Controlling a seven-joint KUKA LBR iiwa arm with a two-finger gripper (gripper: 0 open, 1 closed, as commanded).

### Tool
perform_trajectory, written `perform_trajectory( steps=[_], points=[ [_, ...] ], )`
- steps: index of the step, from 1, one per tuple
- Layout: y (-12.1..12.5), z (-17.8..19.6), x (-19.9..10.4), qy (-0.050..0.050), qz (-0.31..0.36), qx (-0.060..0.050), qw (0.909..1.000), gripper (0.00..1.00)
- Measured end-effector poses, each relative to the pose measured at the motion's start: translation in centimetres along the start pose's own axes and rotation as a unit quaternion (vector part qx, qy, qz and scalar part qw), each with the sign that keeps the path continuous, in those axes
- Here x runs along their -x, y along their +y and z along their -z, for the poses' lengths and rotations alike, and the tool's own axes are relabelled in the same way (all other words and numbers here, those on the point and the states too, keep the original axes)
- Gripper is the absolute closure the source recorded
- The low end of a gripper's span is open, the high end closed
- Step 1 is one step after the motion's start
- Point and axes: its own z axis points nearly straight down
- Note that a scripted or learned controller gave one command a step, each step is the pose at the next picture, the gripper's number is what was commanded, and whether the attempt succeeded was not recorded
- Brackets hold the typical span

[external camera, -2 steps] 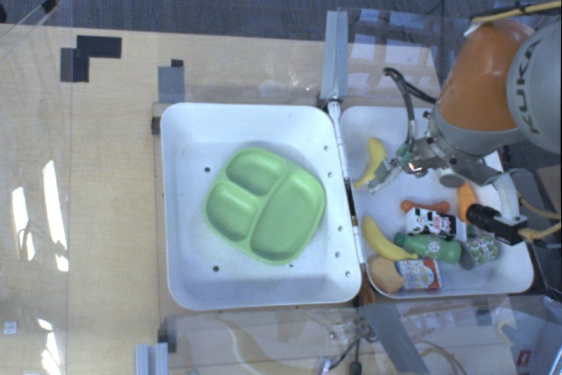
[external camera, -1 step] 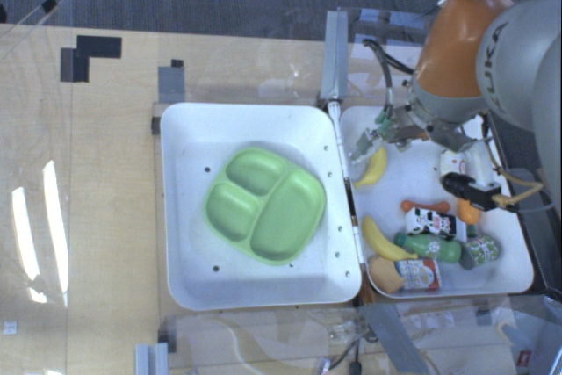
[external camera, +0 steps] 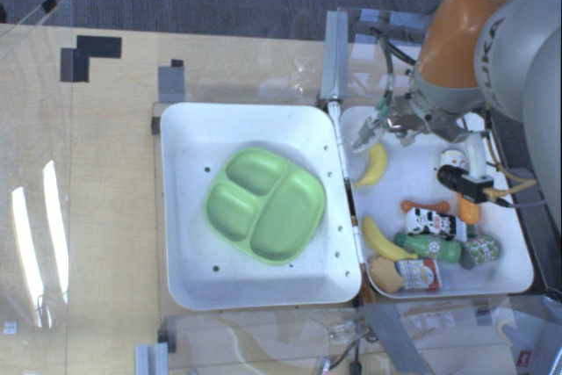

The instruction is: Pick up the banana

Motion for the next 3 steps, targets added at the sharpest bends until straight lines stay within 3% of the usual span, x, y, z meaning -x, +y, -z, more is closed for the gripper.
perform_trajectory(
  steps=[1, 2, 3],
  points=[
    [0.0, 0.0, 0.0, 0.000, 0.000, 0.000, 1.0000, 0.00],
    [-3.5, -5.7, 4.4, 0.000, 0.037, -0.002, 0.9993, 0.00],
    [2.7, -9.9, 5.9, -0.001, 0.008, 0.001, 1.0000, 0.00]
  ],
)
